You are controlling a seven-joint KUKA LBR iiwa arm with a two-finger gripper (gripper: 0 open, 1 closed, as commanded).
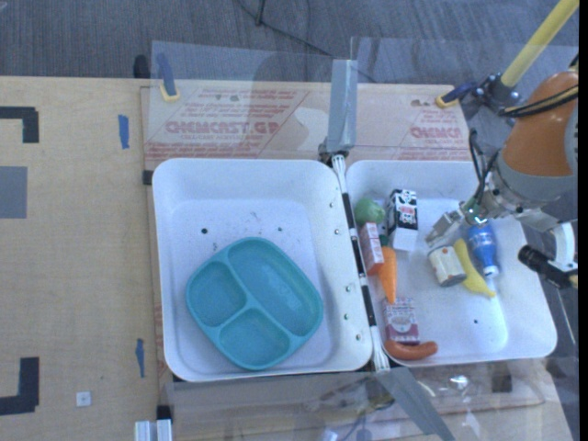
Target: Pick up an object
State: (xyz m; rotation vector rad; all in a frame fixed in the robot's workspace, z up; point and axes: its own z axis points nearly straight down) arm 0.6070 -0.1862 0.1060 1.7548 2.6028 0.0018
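On the wooden worktop, the left bin held a teal divided tray, lying flat toward the near left corner with its three compartments facing up. Just right of the rim between the two bins, the right bin carried a row of small things along its left wall: a green round piece at the far end, a narrow red-labelled packet below it, an orange carrot beside that, then a small red-and-white packet and, nearest the camera, a red sausage lying across the bin's near left corner. A black-and-white carton stood just right of the green piece. Further right lay a pale round tub, with a yellow banana and a blue bottle close together, the bottle resting against the banana. My claw hung low over the right bin, just above the tub and the blue bottle, and I could not tell how it was set or whether it touched either one. My arm came in from the right, its orange band over the bin's far right corner.
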